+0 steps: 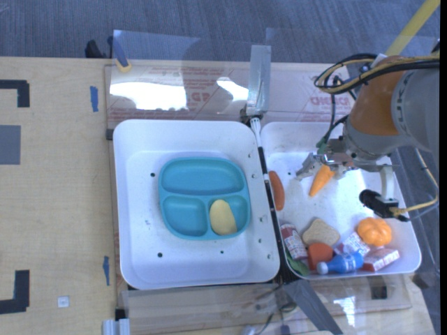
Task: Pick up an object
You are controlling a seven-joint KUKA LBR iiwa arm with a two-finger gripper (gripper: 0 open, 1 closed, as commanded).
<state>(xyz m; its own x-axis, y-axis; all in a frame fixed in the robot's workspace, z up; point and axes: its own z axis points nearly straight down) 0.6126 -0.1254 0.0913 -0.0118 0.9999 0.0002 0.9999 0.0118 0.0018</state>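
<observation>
Nearest the lens, crowded against the front wall of the right bin [343, 206]: a blue bottle [342, 262] on its side, wedged between a round red piece [320, 251] and a red-and-white packet [380, 259], with a red can [293, 243] just to the left.

Farther back, near the middle of that bin: a toy carrot [320, 182], orange and tilted, narrow tip toward the camera and slightly left, thick end pinched in the gripper [323, 170], fingers drawn in narrow on either side of it. Hard to say whether the tip is touching the bin floor or raised just off it.

Left of the carrot, apart from the fingers: a reddish sausage [277, 189] lying along the bin's left wall. Open white floor between the carrot and the pile at the front. At the back edge of that pile, a tan bread slice [321, 232] beside the can, and an orange fruit [375, 232] toward the right wall, well apart from the carrot.

Above the gripper, the grey arm [419, 110] with its orange band, reaching in from the right.

Across the divider, in the left bin [133, 187]: a teal divided plate [199, 180], with a yellow oval piece [223, 217] resting in its front right compartment. Beneath both bins, the pale wooden bench [49, 187].
</observation>
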